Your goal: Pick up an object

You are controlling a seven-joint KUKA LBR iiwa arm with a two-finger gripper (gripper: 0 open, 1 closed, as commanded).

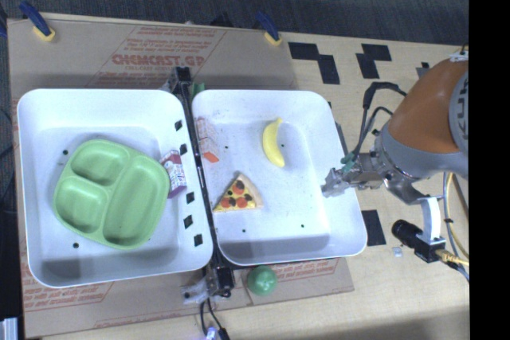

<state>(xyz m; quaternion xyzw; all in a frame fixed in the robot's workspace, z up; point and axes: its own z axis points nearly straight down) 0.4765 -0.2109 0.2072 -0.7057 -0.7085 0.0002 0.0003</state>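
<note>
Just left of the gripper [335, 185], inside the right bin [319, 239], sits the stuff up for grabs: a yellow banana [273, 142] up and to the left of the gripper, and a toy pizza slice [237, 195] farther left, about level with it. Neither one touches the other, and there's a decent patch of bare white floor between them and the gripper. Banana lies roughly lengthwise, near the middle of the bin; the pizza slice sits closer to the left wall.

As for the gripper, it hangs right over the right rim of that bin, about halfway down that edge. Can't tell from this angle whether it's spread or closed, too small and cluttered with cables. Nothing visible in its grip. The grey arm with its orange band [430, 111] fills the space to the right of it.

Way over on the far side from the gripper, the left bin [32, 111] holds a green divided plate [111, 192], which takes up most of the floor there. A small purple-and-white packet [174, 171] sits at that plate's near edge, tucked by the wall between the bins. Another small red-and-white wrapper [205, 142] lies along the right bin's left wall.

Below the bins, outside them, a green ball [260, 280] rests on the cardboard [159, 52].
</note>
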